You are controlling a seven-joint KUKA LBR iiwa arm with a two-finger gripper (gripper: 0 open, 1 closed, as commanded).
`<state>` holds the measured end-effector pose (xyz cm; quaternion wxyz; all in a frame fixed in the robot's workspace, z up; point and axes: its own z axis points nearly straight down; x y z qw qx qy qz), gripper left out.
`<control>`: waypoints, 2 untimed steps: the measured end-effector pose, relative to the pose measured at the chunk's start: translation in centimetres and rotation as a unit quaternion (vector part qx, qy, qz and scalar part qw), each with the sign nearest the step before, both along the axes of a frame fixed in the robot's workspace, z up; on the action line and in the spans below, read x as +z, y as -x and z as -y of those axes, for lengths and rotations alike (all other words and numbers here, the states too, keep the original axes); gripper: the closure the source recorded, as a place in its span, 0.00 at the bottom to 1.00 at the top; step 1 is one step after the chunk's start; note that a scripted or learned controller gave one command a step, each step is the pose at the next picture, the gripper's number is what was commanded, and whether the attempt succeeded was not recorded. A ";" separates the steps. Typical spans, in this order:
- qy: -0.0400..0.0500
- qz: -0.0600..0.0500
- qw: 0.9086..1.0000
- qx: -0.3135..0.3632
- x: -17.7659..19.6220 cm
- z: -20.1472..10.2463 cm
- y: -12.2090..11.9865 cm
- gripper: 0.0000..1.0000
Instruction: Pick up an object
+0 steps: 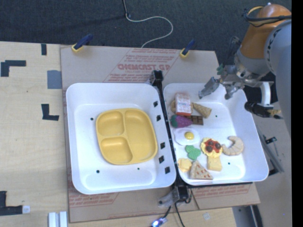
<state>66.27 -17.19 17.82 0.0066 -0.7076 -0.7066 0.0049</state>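
Note:
The right bin [250, 141] holds several toy foods: a boxed snack [182, 104], a bread wedge [202, 110], a purple piece [179, 121], a fried egg [186, 136], a green piece [192, 152], a small pizza [211, 146], a croissant [233, 146], yellow cheese pieces [214, 164] and a sandwich triangle [200, 171]. My gripper [218, 90] hangs over the bin's far right corner, above and to the right of the bread wedge. Its two fingers are spread apart with nothing between them.
The left bin [80, 126] carries a yellow divided plate [126, 136]. Black clips run along the seam between the bins [163, 126]. A white cable [151, 25] lies on the dark floor beyond. The arm's orange band [265, 27] rises at the right.

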 end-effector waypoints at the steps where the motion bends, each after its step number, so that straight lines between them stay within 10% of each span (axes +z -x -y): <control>1: 0.001 0.007 1.000 0.001 1.0 0.0 -0.4 0.00; 2: 0.001 0.006 1.000 0.002 -5.0 -0.8 0.1 0.00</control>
